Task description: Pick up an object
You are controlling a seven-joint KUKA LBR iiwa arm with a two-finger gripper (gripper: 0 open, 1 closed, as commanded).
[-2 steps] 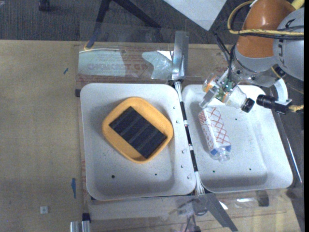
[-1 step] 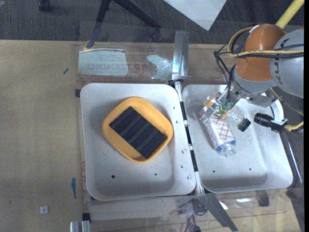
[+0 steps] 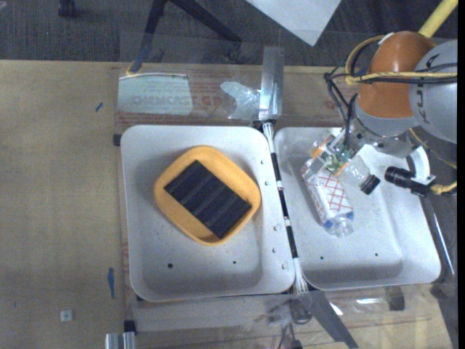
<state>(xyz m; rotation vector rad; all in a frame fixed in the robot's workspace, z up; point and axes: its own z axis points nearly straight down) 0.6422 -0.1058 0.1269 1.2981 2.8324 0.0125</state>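
Looming largest at the right edge, the grey arm [image 3: 429, 93] with its orange band is bending down into the right bin [image 3: 407, 260]. Its gripper [image 3: 336, 156] is sitting low over the upper end of a clear plastic bottle [image 3: 330, 195], which is lying slantwise in that bin; whether it is gripping the bottle is impossible to tell. Over in the left bin [image 3: 145, 267], an orange tray with a dark ribbed insert [image 3: 207, 195] is lying well apart, on the tan surface [image 3: 51, 195].
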